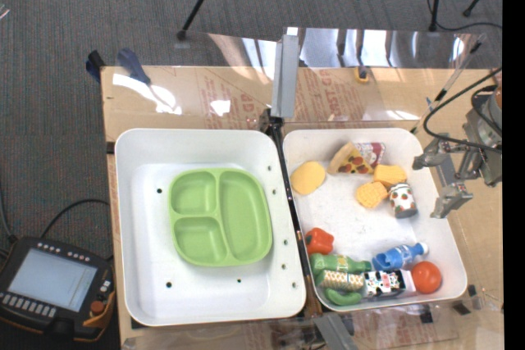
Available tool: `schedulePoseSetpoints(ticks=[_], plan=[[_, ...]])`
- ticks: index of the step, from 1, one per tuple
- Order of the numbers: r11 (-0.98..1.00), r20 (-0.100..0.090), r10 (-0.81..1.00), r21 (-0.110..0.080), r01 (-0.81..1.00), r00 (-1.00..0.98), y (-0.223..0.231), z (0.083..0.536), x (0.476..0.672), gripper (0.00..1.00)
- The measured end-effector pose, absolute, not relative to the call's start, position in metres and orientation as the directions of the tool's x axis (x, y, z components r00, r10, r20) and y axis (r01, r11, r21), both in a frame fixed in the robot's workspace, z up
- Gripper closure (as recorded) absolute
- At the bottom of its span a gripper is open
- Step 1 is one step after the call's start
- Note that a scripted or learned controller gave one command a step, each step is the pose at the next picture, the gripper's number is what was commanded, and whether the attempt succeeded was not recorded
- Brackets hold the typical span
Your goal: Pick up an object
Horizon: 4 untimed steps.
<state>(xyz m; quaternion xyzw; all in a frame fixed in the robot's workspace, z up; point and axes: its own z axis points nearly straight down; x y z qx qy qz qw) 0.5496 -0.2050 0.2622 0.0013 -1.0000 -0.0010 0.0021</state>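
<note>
- White plastic makes up both bins, your largest items: the right bin [371, 145] lies directly left of the gripper [443, 180], and the left bin [139, 176] sits well beyond it, further left.
- Next in size, the green divided plate [220, 216] rests in the left bin, far left of the gripper and apart from all the toys.
- You see the gripper hanging over the right bin's right rim with its two fingers spread apart and nothing between them, so I judge the pick as not yet started: no object is lifted and every toy lies in the bin.
- What is left, as I read it: choose a toy, descend, close and lift.
- Just left of the gripper stands the small can [402, 200], the nearest candidate; its label carries red and green blotches, too small for you to read.
- Left of it lie the yellow waffle piece [371, 194], the yellow block [390, 174], the pizza slice [353, 159] and the round yellow toy [308, 177].
- Below and left of the gripper sit the blue bottle [400, 256], the orange ball [426, 277], the black-and-white carton [384, 284], the green bottle [338, 265] and the red pepper [320, 241].
- Smallest of all is the writing: the carton's print and the bottle labels are blurred, and the reddish lettering on the board [230, 102] behind the bins appears reversed and unreadable to you.
</note>
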Motion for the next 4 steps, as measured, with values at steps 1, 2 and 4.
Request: schedulePoseSetpoints(ticks=[1, 2, 4], plan=[[1.0, 0.015, 0.003, 0.007, 0.003, -1.0, -0.205, 0.102, 0.559, 0.0], [0.99, -0.012, 0.139, 0.001, 0.139, -0.99, -0.142, 0.092, 0.611, 0.0], [0.954, 0.005, 0.299, 0.001, 0.299, -0.954, -0.103, 0.092, 0.618, 1.0]])
